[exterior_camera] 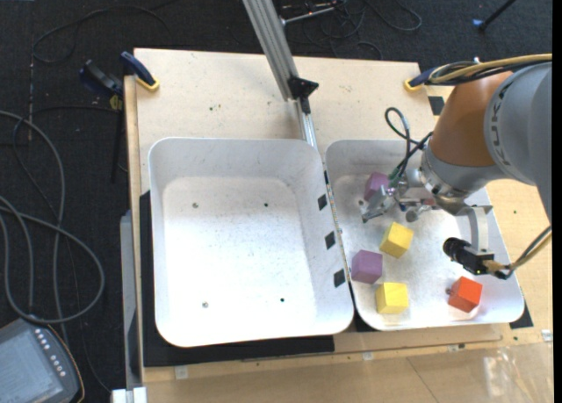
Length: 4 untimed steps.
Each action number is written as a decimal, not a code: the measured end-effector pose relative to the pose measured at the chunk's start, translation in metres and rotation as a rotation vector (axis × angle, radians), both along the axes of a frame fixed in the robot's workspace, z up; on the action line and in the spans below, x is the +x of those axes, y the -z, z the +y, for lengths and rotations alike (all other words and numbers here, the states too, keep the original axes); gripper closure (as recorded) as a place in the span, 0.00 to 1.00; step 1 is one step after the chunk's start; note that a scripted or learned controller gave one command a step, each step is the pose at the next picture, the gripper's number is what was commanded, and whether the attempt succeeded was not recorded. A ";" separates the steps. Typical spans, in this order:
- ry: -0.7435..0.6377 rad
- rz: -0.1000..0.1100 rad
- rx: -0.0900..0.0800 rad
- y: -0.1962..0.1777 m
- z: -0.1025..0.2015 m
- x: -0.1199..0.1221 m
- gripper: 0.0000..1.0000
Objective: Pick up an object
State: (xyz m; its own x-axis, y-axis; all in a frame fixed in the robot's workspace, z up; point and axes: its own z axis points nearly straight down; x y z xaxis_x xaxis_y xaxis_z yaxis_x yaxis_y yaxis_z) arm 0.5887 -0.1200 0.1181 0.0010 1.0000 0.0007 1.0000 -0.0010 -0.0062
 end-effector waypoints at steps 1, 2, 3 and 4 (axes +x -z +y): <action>0.000 -0.008 -0.001 -0.014 -0.001 0.002 1.00; -0.004 -0.013 -0.002 -0.071 0.007 0.005 1.00; -0.004 -0.013 -0.002 -0.125 0.007 0.007 1.00; -0.009 -0.009 0.001 -0.132 0.060 0.022 1.00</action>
